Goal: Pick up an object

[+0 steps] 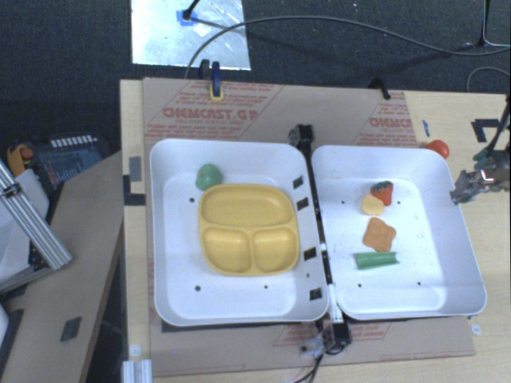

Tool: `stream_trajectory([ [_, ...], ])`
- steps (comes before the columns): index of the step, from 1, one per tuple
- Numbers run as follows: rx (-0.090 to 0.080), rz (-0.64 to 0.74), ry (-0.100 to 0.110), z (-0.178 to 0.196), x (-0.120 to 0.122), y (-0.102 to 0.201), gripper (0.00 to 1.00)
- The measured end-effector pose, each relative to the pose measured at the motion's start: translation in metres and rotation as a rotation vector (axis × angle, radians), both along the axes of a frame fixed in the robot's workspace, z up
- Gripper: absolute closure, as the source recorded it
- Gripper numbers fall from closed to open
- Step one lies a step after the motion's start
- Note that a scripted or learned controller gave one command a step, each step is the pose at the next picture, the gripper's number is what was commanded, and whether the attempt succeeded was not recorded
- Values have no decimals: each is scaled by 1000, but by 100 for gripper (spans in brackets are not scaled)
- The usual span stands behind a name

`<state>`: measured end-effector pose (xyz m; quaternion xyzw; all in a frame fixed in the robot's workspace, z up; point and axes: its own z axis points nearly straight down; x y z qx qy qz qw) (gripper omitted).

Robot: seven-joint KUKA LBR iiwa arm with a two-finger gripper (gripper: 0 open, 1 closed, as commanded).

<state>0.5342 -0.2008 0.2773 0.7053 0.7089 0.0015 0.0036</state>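
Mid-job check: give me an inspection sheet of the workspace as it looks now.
Surface: two white bins side by side, left bin and right bin, on a cardboard sheet.
Job's things: in the right bin, a red-orange piece touching a yellow piece, an orange piece, a green stick.
Clutter: yellow divided tray and green ball in the left bin.
Grippers: gripper at the right bin's right rim, holding nothing seen.
Cables: black cable across the floor.
Surroundings: foil sheet on dark carpet.
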Motion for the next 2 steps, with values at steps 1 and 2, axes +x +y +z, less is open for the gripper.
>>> stream_trajectory([
  [1,4,4,4,4,-1,55,100],
  [2,3,4,5,1,-1,115,100],
])
